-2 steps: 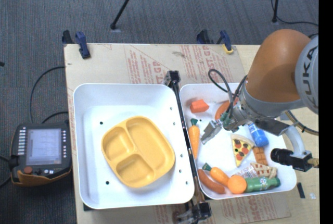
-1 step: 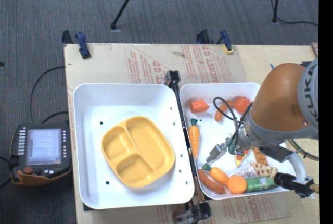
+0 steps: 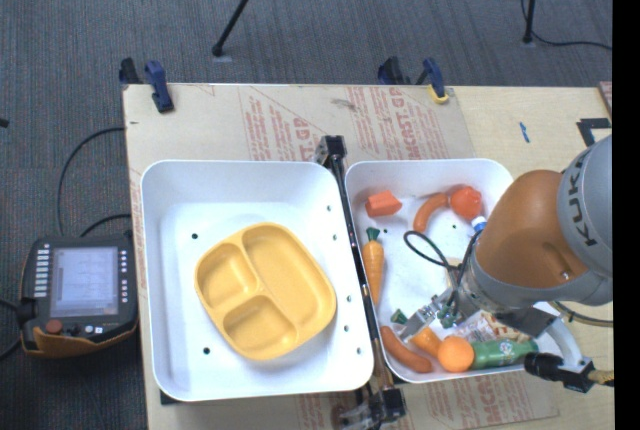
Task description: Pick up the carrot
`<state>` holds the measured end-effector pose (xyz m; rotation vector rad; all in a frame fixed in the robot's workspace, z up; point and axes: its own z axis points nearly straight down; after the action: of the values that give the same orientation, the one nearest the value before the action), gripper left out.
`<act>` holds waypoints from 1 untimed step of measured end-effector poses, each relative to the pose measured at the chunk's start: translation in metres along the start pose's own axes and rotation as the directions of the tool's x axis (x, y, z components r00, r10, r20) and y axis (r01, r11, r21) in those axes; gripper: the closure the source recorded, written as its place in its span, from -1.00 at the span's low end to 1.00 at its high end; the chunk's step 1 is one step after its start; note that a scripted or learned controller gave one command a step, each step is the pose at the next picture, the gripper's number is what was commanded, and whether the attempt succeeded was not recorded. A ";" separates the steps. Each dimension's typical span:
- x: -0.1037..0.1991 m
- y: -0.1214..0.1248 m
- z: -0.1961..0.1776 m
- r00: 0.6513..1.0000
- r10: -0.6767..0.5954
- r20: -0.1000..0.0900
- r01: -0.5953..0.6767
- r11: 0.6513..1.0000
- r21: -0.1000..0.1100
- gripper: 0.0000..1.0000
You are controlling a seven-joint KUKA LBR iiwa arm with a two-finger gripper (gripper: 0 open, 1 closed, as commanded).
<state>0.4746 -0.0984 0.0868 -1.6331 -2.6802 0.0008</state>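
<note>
The gripper (image 3: 418,320) sits low in the right bin (image 3: 498,168), near its front edge and a little in from the left wall, with its metal fingers slightly parted and nothing visibly between them. Behind it the arm's glossy orange band (image 3: 525,228) and grey wrist cover much of the bin's right half, and a black cable loop (image 3: 428,248) arcs over the white floor at the bin's middle.

The carrot (image 3: 373,263) lies lengthwise along the left wall of the right bin, about midway between back and front edges, green top toward the back, tapered orange body toward the front. It is close to the wall, so there is little room on that side; the floor to its right is bare white up to the cable loop. The gripper is near the carrot's tip but apart from it.

Toward the back edge lie a small red-orange wedge (image 3: 383,204) and a curved orange sausage shape (image 3: 431,210) next to a rounded red piece (image 3: 465,201). Along the front edge are a reddish sausage (image 3: 406,351), a smooth orange ball (image 3: 455,355) and a green cylinder (image 3: 503,351), crowded together.

The left bin (image 3: 170,188) holds a matte yellow divided plate (image 3: 264,289), rounded at the corners, set at a slant near the middle, with open white floor around it.
</note>
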 end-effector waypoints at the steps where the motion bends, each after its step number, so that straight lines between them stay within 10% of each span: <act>1: 0.000 0.000 -0.010 1.000 0.007 -0.001 -0.007 1.000 0.000 1.00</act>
<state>0.4745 -0.0989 0.0964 -1.6420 -2.6738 0.0000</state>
